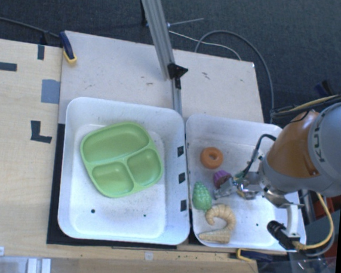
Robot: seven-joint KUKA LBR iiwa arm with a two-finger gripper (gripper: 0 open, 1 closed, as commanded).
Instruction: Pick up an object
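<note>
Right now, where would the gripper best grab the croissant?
Probably across the middle of the croissant, from straight above. It lies flat and curved, its lower tip close to the bin's near wall, so the arch's middle, away from the green toy, leaves the fingers most room.

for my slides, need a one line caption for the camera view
Arm's gripper low in the right bin beside a purple toy; green tray in the left bin.
</note>
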